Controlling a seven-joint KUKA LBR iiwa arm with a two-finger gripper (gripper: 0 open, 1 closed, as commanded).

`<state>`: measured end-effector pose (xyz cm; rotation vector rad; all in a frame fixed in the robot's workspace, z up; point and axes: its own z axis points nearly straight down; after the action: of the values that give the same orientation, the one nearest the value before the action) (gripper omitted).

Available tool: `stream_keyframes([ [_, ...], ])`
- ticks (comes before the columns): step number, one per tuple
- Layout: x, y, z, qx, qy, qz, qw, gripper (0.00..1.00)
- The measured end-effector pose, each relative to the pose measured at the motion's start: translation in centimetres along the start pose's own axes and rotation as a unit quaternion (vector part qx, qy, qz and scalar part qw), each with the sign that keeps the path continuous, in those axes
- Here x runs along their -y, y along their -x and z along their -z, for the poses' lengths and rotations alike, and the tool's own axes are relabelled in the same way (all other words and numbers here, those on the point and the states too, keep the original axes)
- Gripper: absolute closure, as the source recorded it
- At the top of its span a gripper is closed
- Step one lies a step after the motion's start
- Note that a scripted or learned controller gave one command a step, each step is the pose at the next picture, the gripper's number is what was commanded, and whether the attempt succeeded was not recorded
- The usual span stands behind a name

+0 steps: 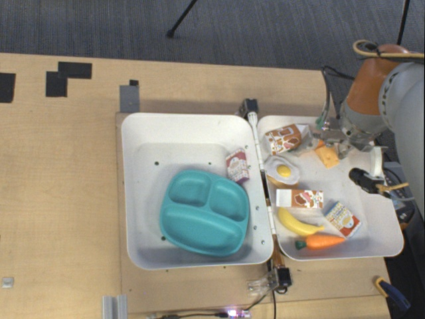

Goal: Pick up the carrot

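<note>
Two shallow white bins sit side by side on the wooden bench. The left bin (pixel 133 178) holds a teal divided plate (pixel 204 211) toward its near side, with a small dark-red packet (pixel 237 166) just beyond the plate's far right corner, close to the wall shared with the other bin. The right bin (pixel 388 224) is crowded. The carrot (pixel 321 242) lies on its side along the near edge, orange body pointing right, green stub end at left, and it is free of any grip. Just behind it lies a yellow banana (pixel 297 222), close alongside (contact between the two cannot be judged). A blue-and-orange carton (pixel 342 218) lies right of the banana, near the carrot's tip. A brown-and-white box (pixel 300 199) sits beyond the banana; a fried-egg toy (pixel 283 172) lies farther back by the dividing wall; another brown carton (pixel 283 139) lies at the far left corner, and a yellow cheese wedge (pixel 326 155) sits to its right. The arm enters from the right, orange band up top, with the gripper (pixel 337 138) low over the bin's far side, by the cheese wedge and well apart from the carrot. Whether its fingers are spread or closed cannot be told from this angle.
</note>
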<state>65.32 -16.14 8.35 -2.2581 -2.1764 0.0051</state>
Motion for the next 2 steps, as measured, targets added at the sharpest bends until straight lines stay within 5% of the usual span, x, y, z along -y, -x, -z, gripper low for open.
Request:
stream_keyframes([
  [1,-0.2,0.0,1.2,0.001,0.003,0.002,1.0000,1.00],
  [2,-1.1,-4.7,1.5,0.002,-0.002,-0.129,0.9916,1.00],
])
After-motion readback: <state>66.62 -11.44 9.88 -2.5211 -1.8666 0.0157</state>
